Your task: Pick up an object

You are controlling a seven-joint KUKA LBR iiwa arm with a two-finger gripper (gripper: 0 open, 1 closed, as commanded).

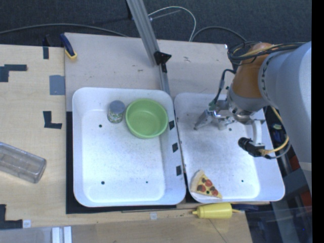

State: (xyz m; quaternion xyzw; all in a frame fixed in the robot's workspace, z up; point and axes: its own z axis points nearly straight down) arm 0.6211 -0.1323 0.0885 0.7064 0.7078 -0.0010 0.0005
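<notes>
The pizza slice (204,185), a toy wedge with a tan crust and red toppings, lies at the near left corner of the right bin (263,186). My gripper (205,121) hangs over that bin's far part, fingers spread, holding nothing. The left bin (91,186) holds a green bowl (147,118) and a small jar (116,111). Both bins sit on a pale wooden bench (101,65).

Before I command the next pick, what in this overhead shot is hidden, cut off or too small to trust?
- Hand: small and dark against the right bin; whether it is open or shut is unreadable.
- Small jar: tight against the green bowl; touching or merely close is unclear.
- Pizza slice toy: lies at the bin's near-left corner; whether it rests on the rim is uncertain.
- Arm: cut off by the right edge.
</notes>
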